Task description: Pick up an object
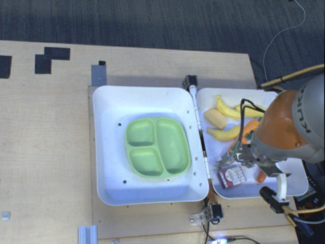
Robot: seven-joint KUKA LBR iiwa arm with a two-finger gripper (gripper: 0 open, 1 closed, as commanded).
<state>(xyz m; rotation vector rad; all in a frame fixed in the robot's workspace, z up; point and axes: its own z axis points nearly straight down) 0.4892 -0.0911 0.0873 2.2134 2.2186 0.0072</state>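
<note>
My gripper (229, 160) hangs low in the right bin (299, 187), just above a red and white packet (232, 177) that lies near the bin's front left corner. The gripper's metal tip is right at the packet's upper edge; I cannot tell whether they touch. Behind it lie two yellow bananas (227, 109), (223, 133) and a tan, bread-like piece (215, 118). An orange item (249, 126) shows beside the wrist, and a small orange-red piece (261, 176) shows under the arm. The arm's grey and orange wrist hides the right half of the bin.
The left bin (109, 136) holds a green divided plate (157, 146) with three compartments. A ridge (199, 136) separates the two bins. A black cable (251, 105) loops over the wrist. Bare wooden bench lies to the left.
</note>
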